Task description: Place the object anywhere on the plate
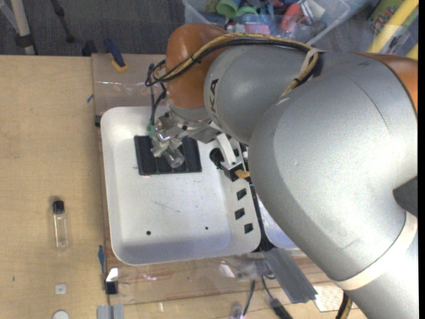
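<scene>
Even, bright overhead light fills the scene, with only soft shadows. The white bin point(166, 238) shows mild glare, and the arm point(319, 151), close to the lens, looks large and slightly soft.

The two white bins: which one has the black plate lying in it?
The left bin, seen almost whole, holds the black plate near its far end, under the gripper. The other bin is mostly hidden behind the arm.

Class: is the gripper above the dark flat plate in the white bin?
Yes, the gripper hangs directly over the plate in the bin.
</scene>
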Controlling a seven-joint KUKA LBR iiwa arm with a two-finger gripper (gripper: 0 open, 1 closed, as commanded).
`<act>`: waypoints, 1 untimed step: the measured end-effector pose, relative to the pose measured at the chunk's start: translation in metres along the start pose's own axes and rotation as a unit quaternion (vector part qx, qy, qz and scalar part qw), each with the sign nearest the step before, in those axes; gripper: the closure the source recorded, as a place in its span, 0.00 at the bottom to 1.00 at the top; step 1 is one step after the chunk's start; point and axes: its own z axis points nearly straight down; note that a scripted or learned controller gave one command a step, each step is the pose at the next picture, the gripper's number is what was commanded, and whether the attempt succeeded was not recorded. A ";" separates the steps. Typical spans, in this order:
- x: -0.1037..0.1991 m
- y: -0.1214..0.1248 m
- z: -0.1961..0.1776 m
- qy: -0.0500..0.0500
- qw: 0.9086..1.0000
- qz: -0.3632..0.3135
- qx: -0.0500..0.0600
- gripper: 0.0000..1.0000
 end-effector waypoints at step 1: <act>0.011 -0.037 -0.004 -0.006 0.946 -0.324 -0.010 1.00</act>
